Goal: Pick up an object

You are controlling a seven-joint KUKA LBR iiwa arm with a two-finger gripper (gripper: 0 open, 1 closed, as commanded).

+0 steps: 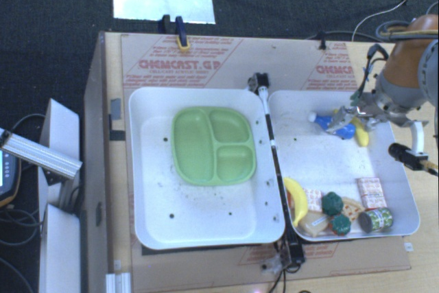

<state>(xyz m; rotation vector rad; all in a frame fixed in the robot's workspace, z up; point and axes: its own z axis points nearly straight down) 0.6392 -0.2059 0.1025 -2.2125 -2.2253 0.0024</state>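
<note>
My gripper hangs over the far right part of the right bin. It is directly above a blue bottle-like object with a white cap, lying on the bin floor. A small yellow object lies just beside the blue one, under the gripper's right side. The gripper body hides where its tips meet these objects. Nothing is visibly lifted.
A green divided plate lies in the left bin. Along the right bin's front edge sit a banana, two green broccoli pieces, a green can, small pink boxes and a tan item. The arm comes in from the right.
</note>
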